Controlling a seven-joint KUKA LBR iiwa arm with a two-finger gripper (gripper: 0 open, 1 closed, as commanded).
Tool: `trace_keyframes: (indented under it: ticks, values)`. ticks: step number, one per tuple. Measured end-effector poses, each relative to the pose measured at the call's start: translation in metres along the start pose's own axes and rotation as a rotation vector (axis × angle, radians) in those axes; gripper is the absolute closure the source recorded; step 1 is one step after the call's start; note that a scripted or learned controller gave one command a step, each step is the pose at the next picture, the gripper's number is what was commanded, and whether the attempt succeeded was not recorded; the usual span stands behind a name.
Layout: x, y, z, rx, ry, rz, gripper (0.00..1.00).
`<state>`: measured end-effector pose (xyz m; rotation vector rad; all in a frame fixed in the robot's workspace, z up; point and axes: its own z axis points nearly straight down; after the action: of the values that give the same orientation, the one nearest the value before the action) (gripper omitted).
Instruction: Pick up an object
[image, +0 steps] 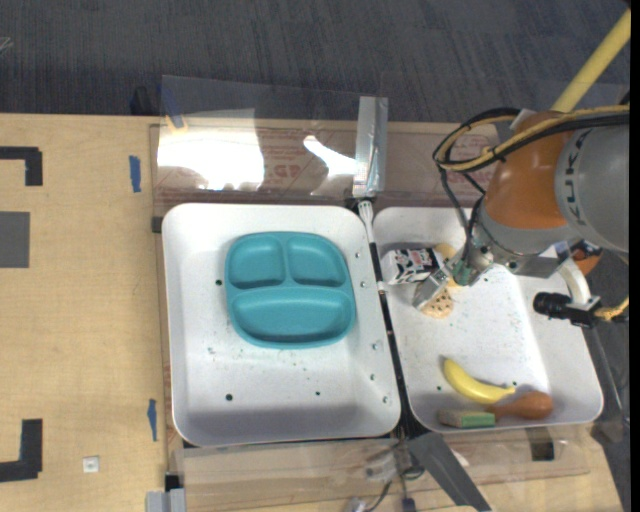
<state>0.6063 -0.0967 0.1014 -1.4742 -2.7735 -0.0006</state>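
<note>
Hand just above tan spotted piece, right bin.

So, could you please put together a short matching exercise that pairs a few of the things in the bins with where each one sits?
Things:
1. teal divided plate
2. banana
3. tool
4. black-and-white packet

Places:
A. near the front of the right bin
B. in the middle of the left bin
C. at the back left of the right bin
D. over the back of the right bin, just right of the packet

Pairs: 1-B, 2-A, 3-D, 4-C
</note>
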Motion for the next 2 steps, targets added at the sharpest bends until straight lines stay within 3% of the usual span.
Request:
trace_keyframes:
  ticks: [1,2]
  values:
    - [0.001,-0.005,0.011,-0.007,-0.008,-0.194,0.0]
    - [0.012,-0.02,0.013,-0.005,-0.005,-0.227,0.0]
